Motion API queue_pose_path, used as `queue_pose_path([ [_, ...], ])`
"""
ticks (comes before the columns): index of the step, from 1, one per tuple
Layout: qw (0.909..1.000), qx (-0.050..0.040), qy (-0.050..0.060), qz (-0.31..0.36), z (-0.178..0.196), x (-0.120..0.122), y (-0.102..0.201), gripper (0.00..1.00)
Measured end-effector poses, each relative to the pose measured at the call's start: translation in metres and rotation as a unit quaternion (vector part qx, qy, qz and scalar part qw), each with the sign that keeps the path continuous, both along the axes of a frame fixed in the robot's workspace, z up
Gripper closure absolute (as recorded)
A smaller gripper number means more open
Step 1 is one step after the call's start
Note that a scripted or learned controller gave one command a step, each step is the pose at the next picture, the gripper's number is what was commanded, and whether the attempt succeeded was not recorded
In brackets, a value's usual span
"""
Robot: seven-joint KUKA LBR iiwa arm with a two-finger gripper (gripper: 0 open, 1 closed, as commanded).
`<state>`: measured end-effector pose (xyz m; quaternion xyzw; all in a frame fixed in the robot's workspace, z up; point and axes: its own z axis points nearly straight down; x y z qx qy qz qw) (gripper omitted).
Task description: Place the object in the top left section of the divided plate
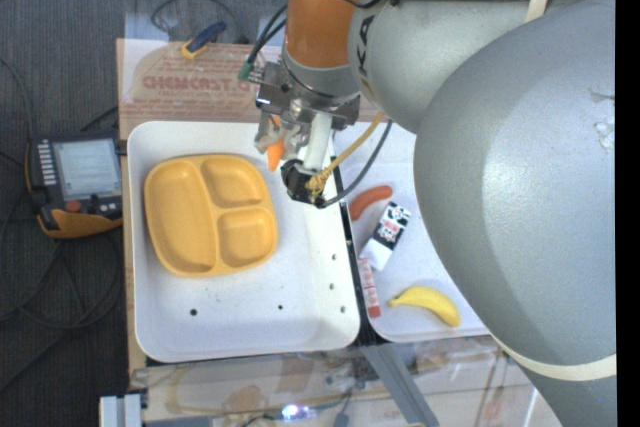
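Note:
The yellow divided plate [165, 240] lies in the left white bin [300, 305], with one long section on its left and two smaller sections on its right. My gripper [283, 153] hangs just past the plate's upper right corner, above the bin floor. A small orange object [273, 156] shows between its fingers, and the gripper is shut on it. The black tip of the gripper body and a yellow cable hang just right of it. The wrist hides the upper part of the object.
The right bin [400, 150] holds a red sausage [370, 200], a small white and black carton [389, 226] and a banana [426, 304]. The wall between the bins runs just right of the gripper. A cardboard sheet [190, 85] lies behind the left bin.

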<state>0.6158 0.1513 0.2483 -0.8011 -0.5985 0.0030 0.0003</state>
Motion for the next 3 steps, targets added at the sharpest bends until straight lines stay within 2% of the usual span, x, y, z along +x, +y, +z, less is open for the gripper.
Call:
queue_pose_path([
  [1,1.0000,-0.0008,-0.001,0.000,0.000,0.000,0.000,0.00],
  [2,1.0000,-0.0029,0.001,0.000,0.008,0.000,-0.001,1.00],
  [3,0.9988,0.0000,0.000,0.049,-0.032,-0.036,-0.004,1.00],
])
